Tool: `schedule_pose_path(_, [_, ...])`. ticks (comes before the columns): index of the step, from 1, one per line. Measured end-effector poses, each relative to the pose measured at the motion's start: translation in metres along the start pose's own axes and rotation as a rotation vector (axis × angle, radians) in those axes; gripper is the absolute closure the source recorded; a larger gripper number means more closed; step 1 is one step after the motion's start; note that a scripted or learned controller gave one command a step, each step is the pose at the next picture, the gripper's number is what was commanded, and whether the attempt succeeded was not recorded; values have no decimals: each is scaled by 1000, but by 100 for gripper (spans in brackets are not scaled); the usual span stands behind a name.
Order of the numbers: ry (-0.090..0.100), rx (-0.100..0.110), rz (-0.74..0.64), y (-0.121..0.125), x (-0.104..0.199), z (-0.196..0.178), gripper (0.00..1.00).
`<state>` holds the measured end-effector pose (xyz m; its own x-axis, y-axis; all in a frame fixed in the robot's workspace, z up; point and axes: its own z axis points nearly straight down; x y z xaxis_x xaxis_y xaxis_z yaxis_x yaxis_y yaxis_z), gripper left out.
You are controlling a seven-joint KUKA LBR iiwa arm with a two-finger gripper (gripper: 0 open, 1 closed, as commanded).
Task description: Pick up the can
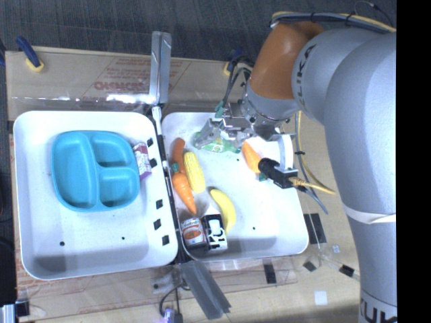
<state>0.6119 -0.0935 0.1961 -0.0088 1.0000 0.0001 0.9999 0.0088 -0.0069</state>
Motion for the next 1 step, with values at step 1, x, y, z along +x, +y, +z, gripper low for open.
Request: schedule_pose_path(1, [-2,-5,140,-8,-40,108,0])
